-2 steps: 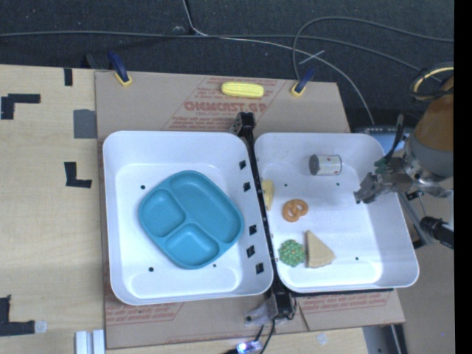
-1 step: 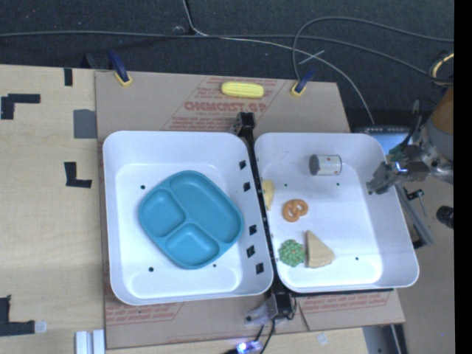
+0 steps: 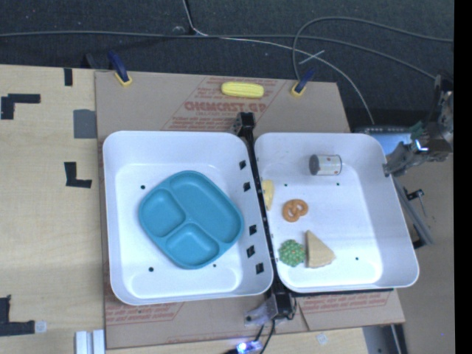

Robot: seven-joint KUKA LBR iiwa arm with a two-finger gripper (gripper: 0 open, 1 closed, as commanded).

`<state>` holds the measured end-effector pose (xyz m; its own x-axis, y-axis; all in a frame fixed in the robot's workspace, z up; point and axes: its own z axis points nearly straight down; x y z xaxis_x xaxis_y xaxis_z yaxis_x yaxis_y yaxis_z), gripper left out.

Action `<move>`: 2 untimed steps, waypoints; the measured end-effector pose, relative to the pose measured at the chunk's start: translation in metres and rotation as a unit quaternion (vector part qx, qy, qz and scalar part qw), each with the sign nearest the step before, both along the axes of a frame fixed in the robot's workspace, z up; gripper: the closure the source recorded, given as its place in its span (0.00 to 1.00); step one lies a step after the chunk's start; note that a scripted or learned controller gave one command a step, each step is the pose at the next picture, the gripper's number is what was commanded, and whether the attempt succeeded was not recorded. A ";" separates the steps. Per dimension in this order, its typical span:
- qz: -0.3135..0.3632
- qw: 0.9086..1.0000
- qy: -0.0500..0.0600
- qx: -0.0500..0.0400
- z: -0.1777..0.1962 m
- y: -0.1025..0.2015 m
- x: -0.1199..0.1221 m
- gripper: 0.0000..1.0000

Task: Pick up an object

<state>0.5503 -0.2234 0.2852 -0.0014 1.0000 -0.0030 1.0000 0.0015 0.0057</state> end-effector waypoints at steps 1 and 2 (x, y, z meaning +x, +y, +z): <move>0.002 1.000 0.003 0.002 -0.018 0.053 0.008 1.00; 0.003 1.000 0.003 0.002 -0.020 0.116 0.019 1.00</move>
